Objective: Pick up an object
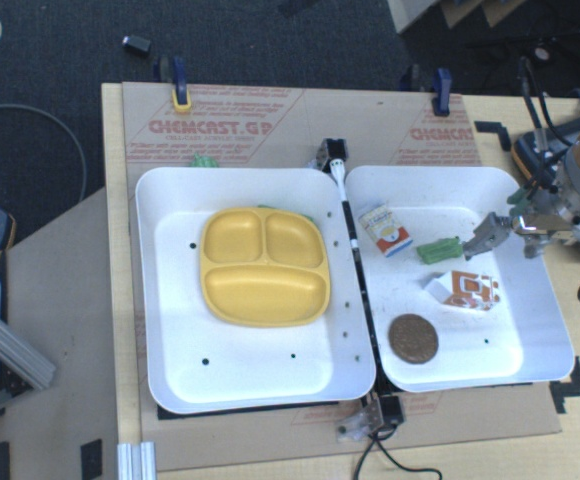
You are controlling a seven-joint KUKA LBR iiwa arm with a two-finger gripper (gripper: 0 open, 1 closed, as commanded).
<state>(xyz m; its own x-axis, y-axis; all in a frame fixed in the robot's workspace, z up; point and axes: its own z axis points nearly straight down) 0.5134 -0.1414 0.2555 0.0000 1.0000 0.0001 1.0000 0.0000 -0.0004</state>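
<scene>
Green object in right bin, long axis running left-right, right end tipped slightly toward the far wall. Gripper just beside that right end; whether open or shut, cannot tell. Small carton, orange-patterned packet and brown disc close around. Yellow divided plate in left bin. Cardboard-covered bench above dark carpet.

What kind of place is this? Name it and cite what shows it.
Most likely a robotics lab test bench, not a kitchen. Two white bins sit on a board clamped at its back edge, cables trail across the dark carpet, and a gripper reaches in over small test objects like the green block.
</scene>
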